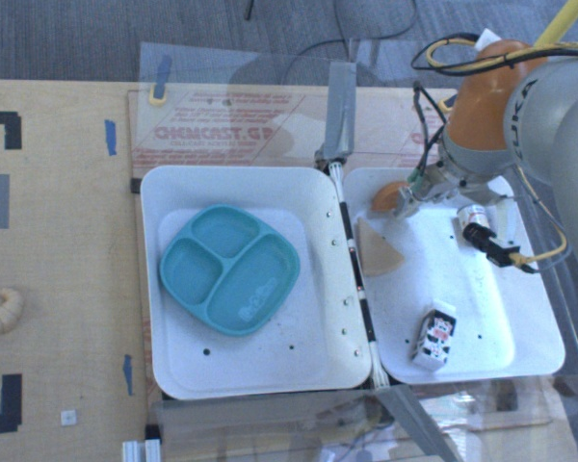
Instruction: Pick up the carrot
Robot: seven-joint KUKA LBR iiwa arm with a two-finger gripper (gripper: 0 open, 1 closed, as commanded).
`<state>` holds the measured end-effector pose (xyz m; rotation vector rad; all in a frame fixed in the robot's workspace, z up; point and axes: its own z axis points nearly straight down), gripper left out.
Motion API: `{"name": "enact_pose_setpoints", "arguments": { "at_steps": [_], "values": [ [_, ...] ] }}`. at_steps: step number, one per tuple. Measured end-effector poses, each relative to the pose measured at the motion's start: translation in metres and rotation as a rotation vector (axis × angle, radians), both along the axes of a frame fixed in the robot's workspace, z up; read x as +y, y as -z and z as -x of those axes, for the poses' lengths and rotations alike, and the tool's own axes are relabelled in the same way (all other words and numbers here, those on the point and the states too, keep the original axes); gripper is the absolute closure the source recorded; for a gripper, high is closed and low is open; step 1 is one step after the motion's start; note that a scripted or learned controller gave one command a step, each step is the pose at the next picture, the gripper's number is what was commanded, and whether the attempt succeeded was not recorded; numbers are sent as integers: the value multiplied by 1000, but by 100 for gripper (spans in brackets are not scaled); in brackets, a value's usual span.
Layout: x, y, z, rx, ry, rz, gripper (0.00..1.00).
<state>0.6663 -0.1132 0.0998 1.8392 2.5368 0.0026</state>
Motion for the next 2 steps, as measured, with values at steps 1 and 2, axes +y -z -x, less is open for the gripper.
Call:
{"name": "enact_pose_setpoints", "arguments": {
  "at_steps": [1,2],
  "values": [
    [48,-87,17,1,-328,-1,100],
    [52,-99,75,5,-386,-2,100]
  ]
}}
